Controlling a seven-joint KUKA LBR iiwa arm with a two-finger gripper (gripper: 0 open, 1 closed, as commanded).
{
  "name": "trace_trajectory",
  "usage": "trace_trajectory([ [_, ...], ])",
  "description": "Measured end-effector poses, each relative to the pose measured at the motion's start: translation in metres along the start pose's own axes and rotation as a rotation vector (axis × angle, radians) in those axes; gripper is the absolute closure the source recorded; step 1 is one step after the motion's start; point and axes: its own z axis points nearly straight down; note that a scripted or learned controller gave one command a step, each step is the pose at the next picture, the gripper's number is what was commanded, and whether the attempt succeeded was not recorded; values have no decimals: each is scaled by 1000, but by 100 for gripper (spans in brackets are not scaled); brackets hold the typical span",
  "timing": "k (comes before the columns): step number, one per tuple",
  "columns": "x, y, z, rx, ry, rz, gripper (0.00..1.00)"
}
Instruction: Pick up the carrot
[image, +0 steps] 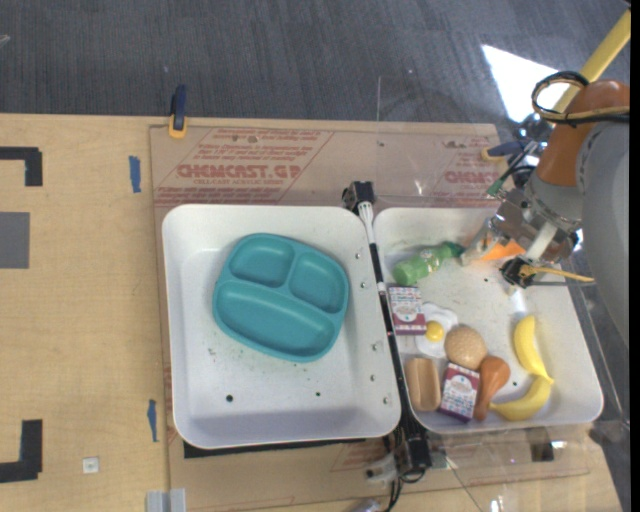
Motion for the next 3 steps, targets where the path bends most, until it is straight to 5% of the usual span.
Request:
trace_trajectory([
  [1,-27,-24,3,-97,34,232,0],
  [2,-21,-3,2,-53,26,505,0],
  [3,-23,-82,-229,-106,49,548,0],
])
